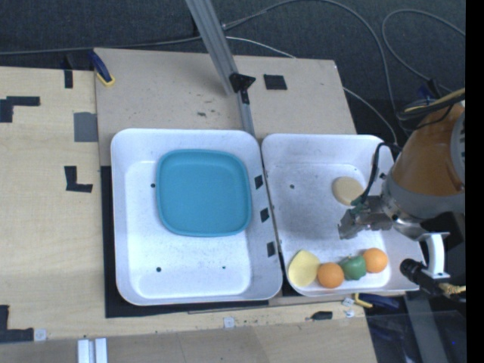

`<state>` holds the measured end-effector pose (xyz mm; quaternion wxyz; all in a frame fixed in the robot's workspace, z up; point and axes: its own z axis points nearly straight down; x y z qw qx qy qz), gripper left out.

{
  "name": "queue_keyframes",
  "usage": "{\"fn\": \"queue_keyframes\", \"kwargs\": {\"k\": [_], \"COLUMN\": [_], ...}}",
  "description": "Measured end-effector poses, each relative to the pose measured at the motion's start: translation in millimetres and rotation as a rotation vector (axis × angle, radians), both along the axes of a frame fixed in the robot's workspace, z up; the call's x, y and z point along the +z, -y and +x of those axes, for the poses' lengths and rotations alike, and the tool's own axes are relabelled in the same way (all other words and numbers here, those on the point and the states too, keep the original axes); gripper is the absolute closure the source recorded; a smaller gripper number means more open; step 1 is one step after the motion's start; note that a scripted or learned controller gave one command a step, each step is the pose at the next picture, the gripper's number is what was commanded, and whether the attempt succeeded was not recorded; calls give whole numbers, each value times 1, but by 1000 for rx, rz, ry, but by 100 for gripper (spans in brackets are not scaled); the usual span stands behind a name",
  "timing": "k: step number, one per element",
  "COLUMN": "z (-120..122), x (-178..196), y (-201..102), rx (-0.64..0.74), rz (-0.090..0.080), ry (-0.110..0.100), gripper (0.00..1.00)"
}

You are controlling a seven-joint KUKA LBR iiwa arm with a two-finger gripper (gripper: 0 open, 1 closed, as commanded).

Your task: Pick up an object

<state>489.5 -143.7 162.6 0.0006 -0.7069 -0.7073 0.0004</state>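
Rt bin (318,148) as landmark: gripper (355,222) is hanging over its floor, right of centre, w/ arm (427,169) reaching in across the bin's right rim. Whether anything is being gripped: cannot tell. Beige round obj (346,190) is lying just up-left of the gripper, close to touching. Along the bin's near wall, four objs are sitting in a row: yellow piece (302,268), orange ball (330,275), green obj (353,268), second orange ball (375,260); the last two are lying just below the gripper. Left of the rt bin, the lt bin (132,203) is holding a blue plate (203,192). A grey pole (215,40) is slanting in from beyond the bin's far-left corner.
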Motion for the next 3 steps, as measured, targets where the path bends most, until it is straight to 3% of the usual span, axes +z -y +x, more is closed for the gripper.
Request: {"fn": "queue_keyframes", "kwargs": {"k": [1, 2, 3], "z": [1, 1, 24], "x": [58, 50, 61], "y": [8, 8, -42], "rx": [-1, 0, 4], "rz": [-1, 0, 1], "ry": [4, 0, 2], "gripper": [100, 100, 100]}}
